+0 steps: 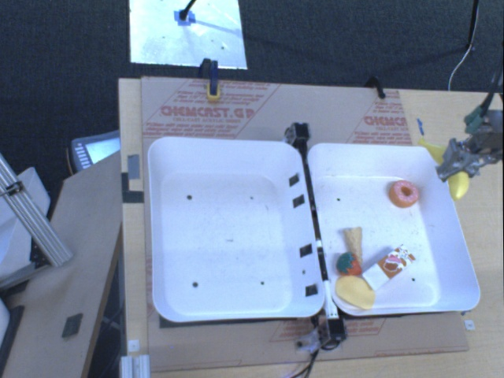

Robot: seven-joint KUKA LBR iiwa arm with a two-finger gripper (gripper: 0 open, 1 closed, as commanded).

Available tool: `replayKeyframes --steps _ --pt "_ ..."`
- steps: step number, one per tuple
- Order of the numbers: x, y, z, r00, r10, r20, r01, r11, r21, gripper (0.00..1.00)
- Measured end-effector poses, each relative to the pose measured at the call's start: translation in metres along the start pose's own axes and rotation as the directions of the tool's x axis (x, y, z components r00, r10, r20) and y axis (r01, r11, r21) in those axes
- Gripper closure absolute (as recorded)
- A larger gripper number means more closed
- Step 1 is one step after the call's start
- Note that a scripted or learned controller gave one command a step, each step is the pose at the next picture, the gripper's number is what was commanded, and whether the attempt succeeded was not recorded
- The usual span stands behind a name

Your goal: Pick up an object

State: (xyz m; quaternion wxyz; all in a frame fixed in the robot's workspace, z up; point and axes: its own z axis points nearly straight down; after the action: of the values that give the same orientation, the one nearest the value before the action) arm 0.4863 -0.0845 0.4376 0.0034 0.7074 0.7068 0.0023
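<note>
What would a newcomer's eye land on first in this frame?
Probably the pink donut near the far right of the right bin, then the cluster at that bin's near edge: a cone, a green and red toy, a yellow piece and a small packet. The gripper sits at the bin's far right corner beside something yellow.

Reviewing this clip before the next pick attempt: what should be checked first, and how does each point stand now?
1. Gripper above right bin's right rim, not over any object: not ok.
2. Fingers open: cannot tell.
3. Donut lies apart from the others, reachable: ok.
4. Ice cream cone, strawberry, yellow chip and snack packet crowded together: not ok.
5. Yellow thing at the gripper, held: cannot tell.
</note>
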Motion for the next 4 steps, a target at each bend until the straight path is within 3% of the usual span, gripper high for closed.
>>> replayKeyframes --steps 1,2,3,4 --pt "-0.01 0.0 0.056 1.0 -0.001 -0.001 0.001 1.0 0.008 1.0" --pt "-0.019 0.0 0.071 1.0 -0.002 0.0 0.002 1.0 0.005 1.0" --pt "-0.024 0.001 -0.023 1.0 -0.004 0.001 0.004 1.0 -0.006 1.0" --pt "-0.031 -0.001 0.099 1.0 -0.001 -0.002 0.001 1.0 0.016 1.0"
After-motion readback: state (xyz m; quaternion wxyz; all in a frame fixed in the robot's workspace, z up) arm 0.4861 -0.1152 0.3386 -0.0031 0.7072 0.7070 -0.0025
